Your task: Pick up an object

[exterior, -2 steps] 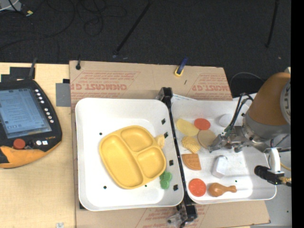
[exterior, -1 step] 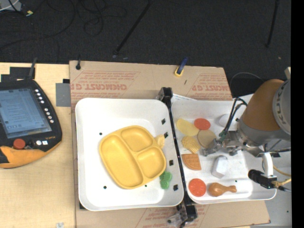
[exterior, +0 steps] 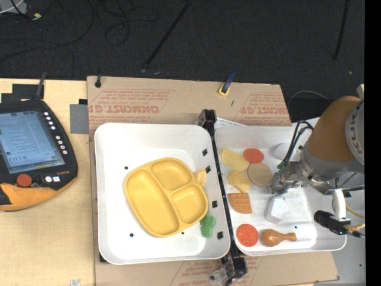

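Note:
The right bin (exterior: pixel 315 234) holds several toy foods. They include a pale yellow oval (exterior: pixel 234 158), a red disc (exterior: pixel 253 155), a tan round cookie (exterior: pixel 259 174), a yellow waffle piece (exterior: pixel 239 181), an orange toast wedge (exterior: pixel 240 203), a red slice (exterior: pixel 247 235), a brown drumstick (exterior: pixel 278 238) and a whitish block (exterior: pixel 277 208). My gripper (exterior: pixel 279 183) reaches in from the right, low over the bin. It is just right of the tan cookie and above the whitish block. The arm's orange band (exterior: pixel 331 137) rises behind it.
The left bin (exterior: pixel 119 142) carries a yellow divided plate (exterior: pixel 166 195), a green piece (exterior: pixel 207 226) at its lower right and a small yellow bit (exterior: pixel 202 176). A black divider (exterior: pixel 217 177) separates the bins. A teach pendant (exterior: pixel 30 154) lies far left.

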